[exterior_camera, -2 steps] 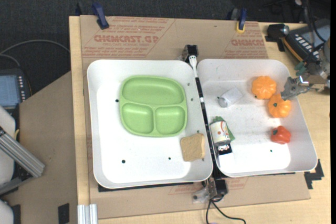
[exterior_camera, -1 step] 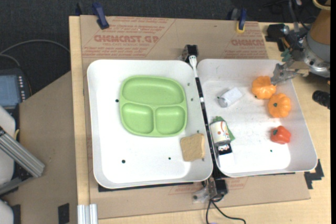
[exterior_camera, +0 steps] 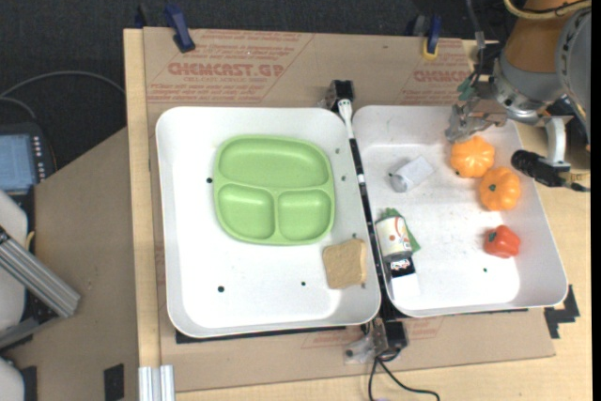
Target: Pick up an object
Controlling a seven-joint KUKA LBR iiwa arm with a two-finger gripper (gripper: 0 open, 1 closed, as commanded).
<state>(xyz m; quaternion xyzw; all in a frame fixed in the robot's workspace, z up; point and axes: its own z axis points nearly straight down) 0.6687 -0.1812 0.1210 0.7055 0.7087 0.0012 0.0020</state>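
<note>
Two small orange pumpkins (exterior_camera: 471, 157) (exterior_camera: 500, 189) lie in the right bin (exterior_camera: 441, 291), with a red pepper-like piece (exterior_camera: 501, 241) below them. A grey block (exterior_camera: 410, 173) sits near the bin's middle top. A green and white packet (exterior_camera: 396, 239) lies by the left wall of that bin. My gripper (exterior_camera: 472, 121) hangs at the bin's upper right, just above the upper pumpkin, its metal fingers pointing down with nothing seen between them.
The left bin (exterior_camera: 188, 296) holds a green divided plate (exterior_camera: 274, 189) and a tan sponge-like square (exterior_camera: 345, 264). A black cable runs along the divider between the bins. Blue clamps grip the cardboard base at the top.
</note>
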